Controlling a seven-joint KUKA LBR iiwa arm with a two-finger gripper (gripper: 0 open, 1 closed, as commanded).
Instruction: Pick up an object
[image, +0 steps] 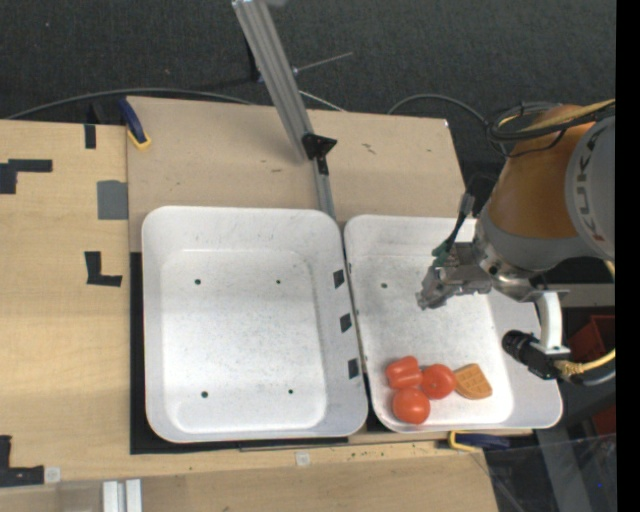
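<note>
We see the claw (432, 294) over the middle of the right bin (400, 250), but we cannot tell how it is set or whether it grips anything. Well apart from it, at the bin's near edge, lie three red pieces (412, 385) touching one another, with an orange piece (473, 381) just beside them. On the arm (560, 190) we read part of a "KUKA" mark; the left bin (240, 225) carries no writing.
</note>
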